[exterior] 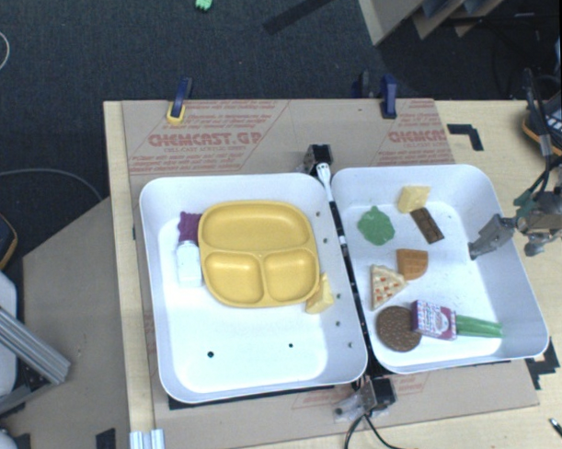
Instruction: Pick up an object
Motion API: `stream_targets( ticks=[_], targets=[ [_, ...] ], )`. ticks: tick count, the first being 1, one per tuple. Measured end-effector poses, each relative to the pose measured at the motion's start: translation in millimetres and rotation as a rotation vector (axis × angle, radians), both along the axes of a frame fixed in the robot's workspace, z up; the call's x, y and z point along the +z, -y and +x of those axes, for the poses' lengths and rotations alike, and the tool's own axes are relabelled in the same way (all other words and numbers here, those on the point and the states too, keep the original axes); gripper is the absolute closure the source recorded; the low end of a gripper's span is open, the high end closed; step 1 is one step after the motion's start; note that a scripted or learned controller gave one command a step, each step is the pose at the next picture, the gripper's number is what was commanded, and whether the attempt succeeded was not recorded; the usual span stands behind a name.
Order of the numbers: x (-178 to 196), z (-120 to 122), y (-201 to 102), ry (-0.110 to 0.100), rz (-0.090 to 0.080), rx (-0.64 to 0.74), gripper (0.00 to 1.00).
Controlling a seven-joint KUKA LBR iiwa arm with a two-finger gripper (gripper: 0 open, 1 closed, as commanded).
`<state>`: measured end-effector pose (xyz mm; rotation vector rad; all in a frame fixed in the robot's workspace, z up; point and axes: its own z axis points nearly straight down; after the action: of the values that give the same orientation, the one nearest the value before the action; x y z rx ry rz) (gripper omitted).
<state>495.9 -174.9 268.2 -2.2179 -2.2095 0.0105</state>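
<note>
A robotics lab — clamped bench board [287,136], loose cables [380,436].

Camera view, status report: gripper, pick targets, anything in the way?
Gripper at right bin's right edge, holding nothing seen. Toy foods untouched: green piece, brown bar, pizza slice, cookie. Nothing blocking them.

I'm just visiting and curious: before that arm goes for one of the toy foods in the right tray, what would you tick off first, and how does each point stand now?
1. Gripper over the right bin, near its right rim: ok.
2. Nothing between its fingers: ok, it carries no item.
3. Fingers open or shut: cannot tell.
4. A target standing apart: ok, green piece lies alone.
5. Crowded spots: not ok, brown cookie touches purple packet.
6. Yellow plate in the left bin: ok, away from the arm.
</note>
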Motion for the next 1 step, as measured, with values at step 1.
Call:
stream_targets(
  ticks=[1],
  targets=[
    [6.2, 2.3, -0.4, 0.013, -0.003, 0.004, 0.0]
  ],
)
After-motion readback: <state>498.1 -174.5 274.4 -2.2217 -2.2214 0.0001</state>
